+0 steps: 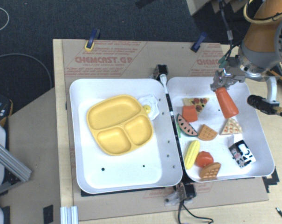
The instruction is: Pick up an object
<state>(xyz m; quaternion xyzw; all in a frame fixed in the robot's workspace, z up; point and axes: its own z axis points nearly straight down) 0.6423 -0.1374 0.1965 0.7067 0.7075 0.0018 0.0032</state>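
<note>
My gripper [222, 84] hangs over the back of the right bin [264, 143]. It is shut on the upper end of a red-orange toy sausage [227, 103], which slants down from the fingers towards the bin's middle. Below and around it lie a pizza slice [196, 101], a red block [189, 113], a watermelon slice [186, 126], a round waffle [207, 132] and a sandwich triangle [231, 126]. Whether the sausage's lower end rests on the bin floor I cannot tell.
Near the right bin's front lie a corn cob [192, 153], a tomato [204, 158], a second waffle [210, 171] and a black-and-white block [241, 153]. The left bin [80, 139] holds a yellow divided plate [118, 124] and a fried egg [149, 105].
</note>
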